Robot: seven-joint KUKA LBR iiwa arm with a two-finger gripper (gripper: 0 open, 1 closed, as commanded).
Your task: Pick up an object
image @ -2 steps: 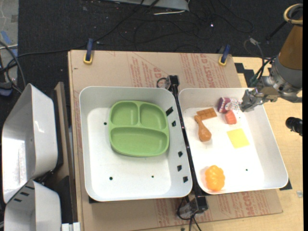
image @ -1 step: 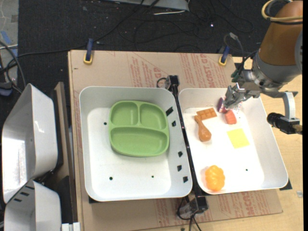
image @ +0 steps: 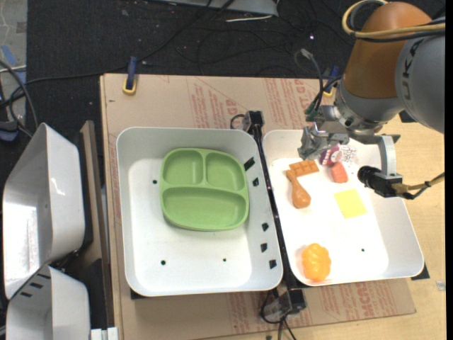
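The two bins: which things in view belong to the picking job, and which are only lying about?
For the job:
hand, low over the right bin
orange drumstick-shaped toy
yellow square piece
orange round toy
small red piece

Lying about:
green divided plate in the left bin
yellow-handled clamp
cables behind the bench

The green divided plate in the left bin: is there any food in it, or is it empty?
Empty. The green divided plastic plate lies flat in the left white bin, and all three compartments show only bare green.
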